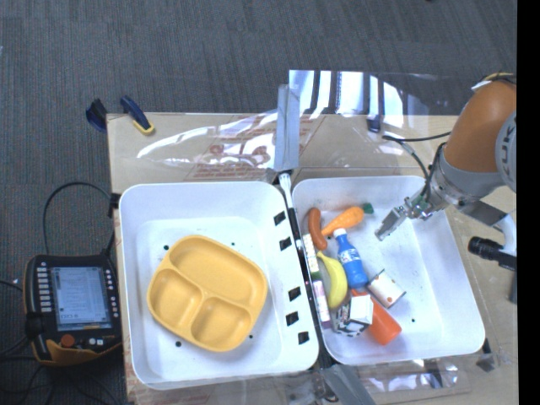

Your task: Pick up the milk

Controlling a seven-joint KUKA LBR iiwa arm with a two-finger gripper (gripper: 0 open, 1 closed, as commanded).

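Nearest the camera, the right bin (pixel 456 327) held a jumble along its left side: an orange cup (pixel 384 327) at the front, the milk (pixel 358 312) just left of it on its side, touching the banana (pixel 334 280), and a can (pixel 387 288) just behind. Farther back lay a blue bottle (pixel 349 260), a sausage (pixel 315 227) and a carrot (pixel 344 219). The left bin (pixel 135 226) had a yellow tray (pixel 207 292). The hand (pixel 390 224) hung over the right bin's back part, well apart from the milk, fingers looking open with nothing between them.
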